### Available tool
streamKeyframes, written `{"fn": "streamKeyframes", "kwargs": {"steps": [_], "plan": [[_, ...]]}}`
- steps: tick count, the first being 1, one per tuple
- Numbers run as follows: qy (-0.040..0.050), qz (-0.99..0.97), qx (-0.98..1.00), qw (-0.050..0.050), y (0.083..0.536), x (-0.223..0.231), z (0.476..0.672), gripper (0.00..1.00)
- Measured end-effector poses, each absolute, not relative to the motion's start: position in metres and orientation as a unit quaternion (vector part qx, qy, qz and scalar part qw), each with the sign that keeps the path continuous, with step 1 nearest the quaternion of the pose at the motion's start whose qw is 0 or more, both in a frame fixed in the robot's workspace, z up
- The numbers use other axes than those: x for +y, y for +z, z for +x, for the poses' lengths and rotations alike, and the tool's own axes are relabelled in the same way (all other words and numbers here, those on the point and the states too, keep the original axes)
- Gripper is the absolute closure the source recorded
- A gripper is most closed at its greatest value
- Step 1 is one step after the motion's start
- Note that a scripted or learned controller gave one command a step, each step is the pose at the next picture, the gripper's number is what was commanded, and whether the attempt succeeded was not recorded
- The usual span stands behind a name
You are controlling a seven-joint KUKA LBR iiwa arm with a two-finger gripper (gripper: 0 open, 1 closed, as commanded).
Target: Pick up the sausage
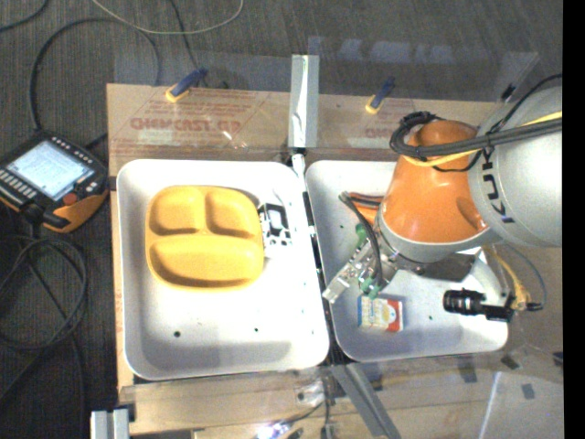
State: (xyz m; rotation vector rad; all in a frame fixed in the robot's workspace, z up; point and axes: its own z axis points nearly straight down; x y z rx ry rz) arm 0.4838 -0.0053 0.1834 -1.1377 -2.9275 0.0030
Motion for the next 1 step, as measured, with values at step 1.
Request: {"fn": "streamKeyframes", "kwargs": {"steps": [1], "plan": [[0.0001, -0.261, -0.965, -0.001, 0.2389, 0.0354, 0.4893, 1.0]]}}
